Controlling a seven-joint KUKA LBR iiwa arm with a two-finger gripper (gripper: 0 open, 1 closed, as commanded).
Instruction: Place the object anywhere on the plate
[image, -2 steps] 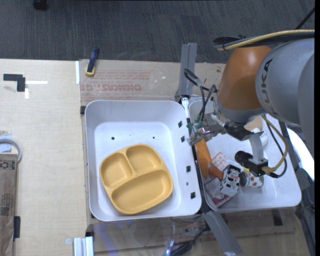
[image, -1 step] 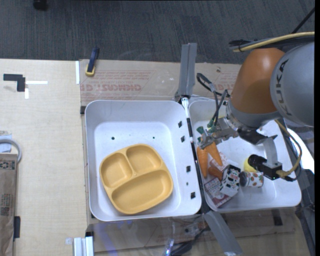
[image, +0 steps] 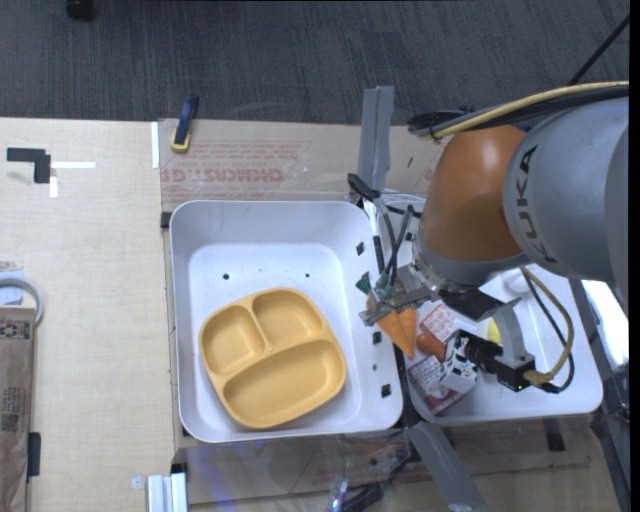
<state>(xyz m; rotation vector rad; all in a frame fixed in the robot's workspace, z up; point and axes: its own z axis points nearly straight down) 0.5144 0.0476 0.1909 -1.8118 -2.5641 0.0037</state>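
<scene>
My one fixed camera sits above the surface (image: 80, 330), looking down at a slant on both white bins (image: 190, 330); the arm (image: 560, 190) enters from the right, looming close under the lens

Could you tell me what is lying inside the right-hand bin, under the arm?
An orange piece, a printed packet and something yellow lie in the right bin. The arm covers the rest of it, so more may lie there.
</scene>
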